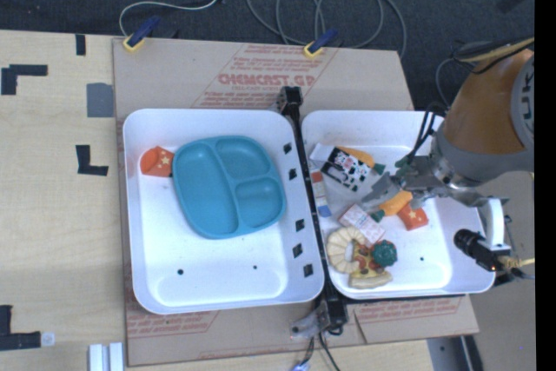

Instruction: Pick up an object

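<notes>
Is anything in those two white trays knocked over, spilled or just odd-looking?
Nothing looks spilled or broken. The blue divided plate lies at a slant in the left bin, an orange block tucked at its edge; the toys in the right bin are jumbled.

A wooden worktop (52, 187) is carrying a cardboard sheet (261, 78), and two white bins, left (143, 274) and right (434, 274), are lying side by side on it.

My gripper (384, 189) hangs low in the right bin (434, 274), just above an orange piece (398, 203), my arm (486, 126) reaching in from three o'clock. At six o'clock of it lies a toy food pile (360, 256); at ten o'clock, a black-and-white card (347, 168). The left bin (217, 282) holds a blue divided tray (230, 185), an orange block (157, 161) at its nine o'clock
</notes>
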Robot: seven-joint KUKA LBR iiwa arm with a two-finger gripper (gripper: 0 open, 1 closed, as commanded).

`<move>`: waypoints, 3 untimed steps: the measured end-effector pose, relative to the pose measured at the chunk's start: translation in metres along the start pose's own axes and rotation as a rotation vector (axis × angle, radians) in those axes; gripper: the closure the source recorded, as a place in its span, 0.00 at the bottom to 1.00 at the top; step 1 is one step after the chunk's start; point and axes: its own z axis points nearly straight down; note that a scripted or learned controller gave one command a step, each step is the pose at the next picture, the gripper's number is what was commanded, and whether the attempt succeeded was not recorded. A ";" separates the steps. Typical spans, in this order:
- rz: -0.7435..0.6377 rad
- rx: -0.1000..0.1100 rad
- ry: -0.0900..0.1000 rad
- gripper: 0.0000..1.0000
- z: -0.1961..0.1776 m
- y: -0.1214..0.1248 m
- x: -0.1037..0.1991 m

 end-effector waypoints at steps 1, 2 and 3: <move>-0.001 -0.002 0.000 0.00 0.101 0.053 0.004; -0.001 -0.005 -0.002 0.00 0.104 0.096 0.012; -0.005 0.061 0.003 0.00 0.106 0.131 0.009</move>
